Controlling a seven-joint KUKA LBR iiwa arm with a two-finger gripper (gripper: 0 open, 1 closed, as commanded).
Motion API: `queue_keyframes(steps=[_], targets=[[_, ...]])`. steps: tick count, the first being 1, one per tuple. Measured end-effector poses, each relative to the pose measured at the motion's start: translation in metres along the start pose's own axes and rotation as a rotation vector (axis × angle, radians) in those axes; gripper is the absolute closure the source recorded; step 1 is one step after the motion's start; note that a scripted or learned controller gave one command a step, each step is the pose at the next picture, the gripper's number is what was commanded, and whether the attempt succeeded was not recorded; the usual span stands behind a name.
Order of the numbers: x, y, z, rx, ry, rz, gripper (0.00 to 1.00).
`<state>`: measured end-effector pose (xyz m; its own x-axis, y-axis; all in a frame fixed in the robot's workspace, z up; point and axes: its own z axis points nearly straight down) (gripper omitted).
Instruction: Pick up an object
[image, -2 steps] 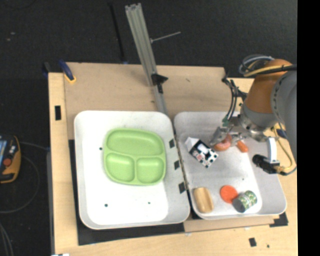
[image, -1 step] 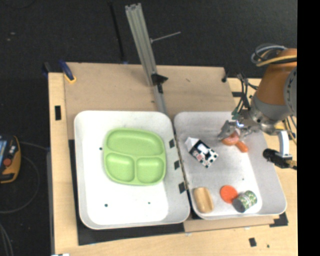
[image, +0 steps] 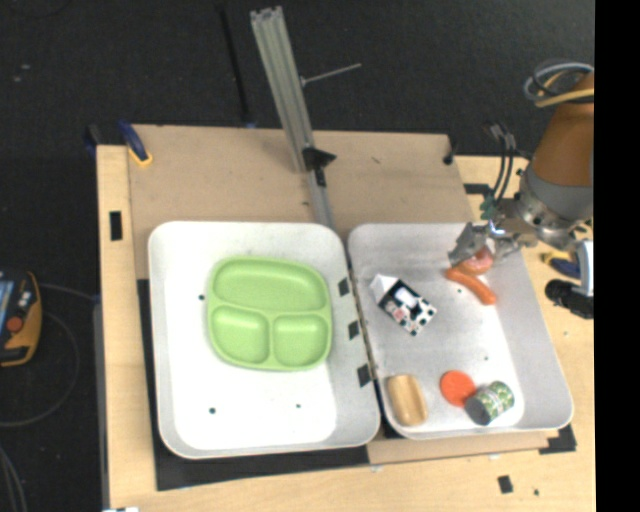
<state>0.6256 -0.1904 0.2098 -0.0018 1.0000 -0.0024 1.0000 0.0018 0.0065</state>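
1. Two white bins are sitting side by side on the bench (image: 220, 170): the left bin (image: 180, 400) is holding a green tray (image: 270, 312) with three compartments, and the right bin (image: 530, 350) is holding the loose items.
2. The arm (image: 562, 160) is reaching in from the right, its orange band above the wrist, and the gripper (image: 478, 243) is hanging low over the upper right part of the right bin.
3. An orange carrot (image: 474, 283) is lying just below the gripper, slanting down toward the right; its upper end is reaching up under the fingers, and something pinkish is showing right at the fingertips.
4. Whether the carrot is touching the gripper or only lying just beside it is not clear from this angle; nothing is visibly clamped between the fingers, and how far apart they are standing cannot be told.
5. A white carton (image: 403, 303) with black marks is lying near the middle of the right bin, to the left of the carrot and well apart from the gripper.
6. Along the near edge of the right bin, a tan roll (image: 406, 398), a small orange disc (image: 456, 386) and a green can (image: 490, 401) on its side are lying in a row; the disc and the can are touching or nearly so.
7. A grey metal post (image: 290, 110) is rising from the far side of the bench between the two bins.
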Motion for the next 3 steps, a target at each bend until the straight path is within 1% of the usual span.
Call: queue_keyframes(steps=[1, 2, 3], targets=[[0.049, -0.019, -0.012, 0.005, 0.003, -0.004, 1.0], [0.103, -0.024, -0.026, 0.004, 0.004, -0.006, 1.0], [0.165, -0.036, -0.03, 0.006, 0.004, -0.006, 1.0]])
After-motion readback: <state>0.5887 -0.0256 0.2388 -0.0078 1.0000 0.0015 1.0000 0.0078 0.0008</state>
